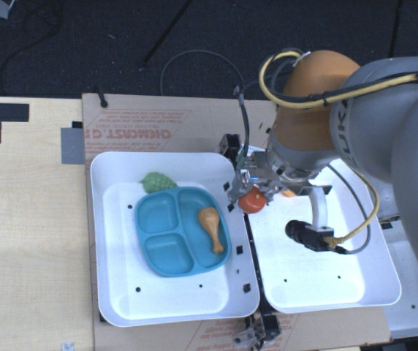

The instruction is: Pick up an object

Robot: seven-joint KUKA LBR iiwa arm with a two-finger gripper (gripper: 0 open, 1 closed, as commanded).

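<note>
One red tomato-like ball sits gripped in the gripper, its fingers closed around it, above the right bin's left rim.

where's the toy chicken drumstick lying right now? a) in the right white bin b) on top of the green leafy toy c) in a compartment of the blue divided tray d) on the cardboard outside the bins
c: the tan toy chicken drumstick lies in the long right-hand compartment of the blue divided plastic tray, which sits in the left shallow white bin, apart from the green leafy toy at the tray's upper edge.
</note>
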